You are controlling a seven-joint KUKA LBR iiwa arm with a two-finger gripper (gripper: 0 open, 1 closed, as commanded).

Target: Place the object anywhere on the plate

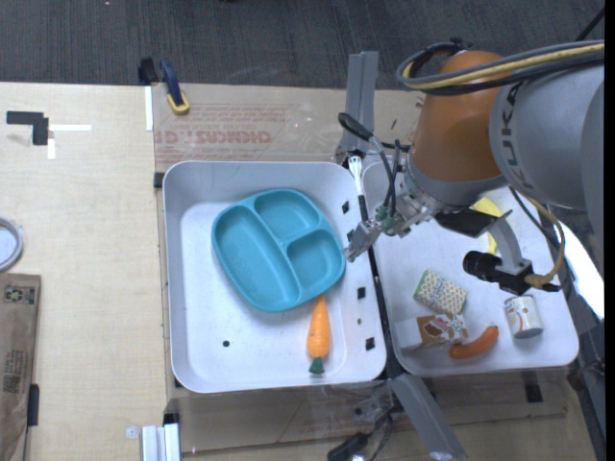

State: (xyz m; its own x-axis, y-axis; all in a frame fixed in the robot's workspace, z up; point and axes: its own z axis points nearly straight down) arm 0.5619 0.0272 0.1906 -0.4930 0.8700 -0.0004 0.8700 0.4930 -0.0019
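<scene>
Carrot (318, 331) lies loose on the floor of the left bin (183, 286), just off the lower right edge of the blue plate (276, 248), near it though I cannot tell whether the two touch. Long axis runs roughly up and down in the camera view, orange tip toward the plate, green stub toward the bin's near wall. Judging it the task's thing, since it sits alone beside the plate; that is a guess. Tool (358, 241) hangs at the seam between the two bins, by the plate's right rim, under the grey arm (538, 142) with its orange band. Nothing visible between its tips; whether it is open or closed I cannot tell from this slant. Carrot lies below and a little left of the tool in the view, close by, with the plate's corner between them on the left. A grasp would likely want to close across the carrot's narrow width, then carry it a short way up and left onto any compartment. Right bin (548, 353) holds a wrapped packet (440, 292), a sausage (473, 344), a small can (522, 316). All rest on the counter (77, 353).
</scene>
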